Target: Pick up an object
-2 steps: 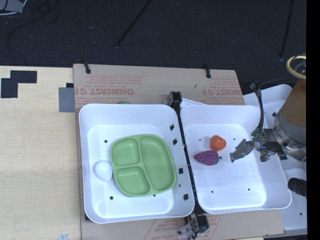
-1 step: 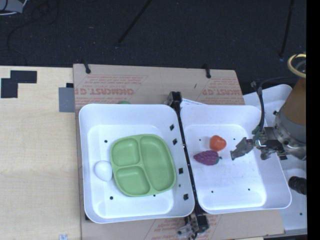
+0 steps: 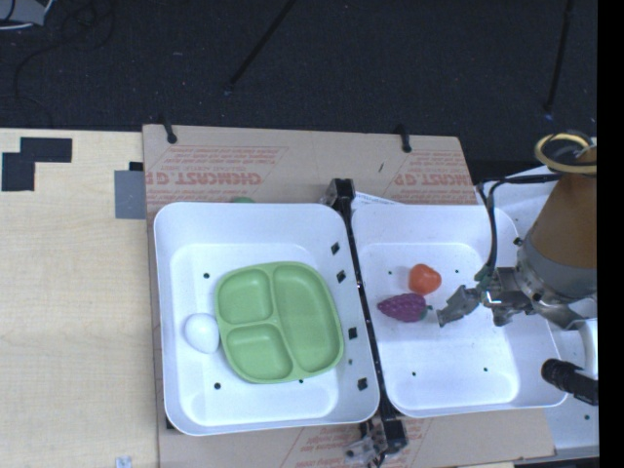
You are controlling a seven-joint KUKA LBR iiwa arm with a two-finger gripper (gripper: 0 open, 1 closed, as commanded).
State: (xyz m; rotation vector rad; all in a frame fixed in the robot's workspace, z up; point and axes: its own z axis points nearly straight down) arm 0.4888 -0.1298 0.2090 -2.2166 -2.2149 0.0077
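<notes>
Purple object [image 3: 403, 307] and orange ball [image 3: 424, 279] mid right bin [image 3: 458, 398]; gripper [image 3: 450, 312] just beside purple, finger state unclear. Green tray [image 3: 278, 320], white egg [image 3: 202, 332] in left bin [image 3: 185, 261].

Two bins [image 3: 180, 261], one green tray [image 3: 278, 320] (three compartments), three small objects.

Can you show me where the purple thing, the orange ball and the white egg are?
Purple thing [image 3: 402, 307]: camera view, middle of its body.
Orange ball [image 3: 424, 279]: camera view, centre of its top.
White egg [image 3: 202, 332]: camera view, middle of its shell.
</notes>
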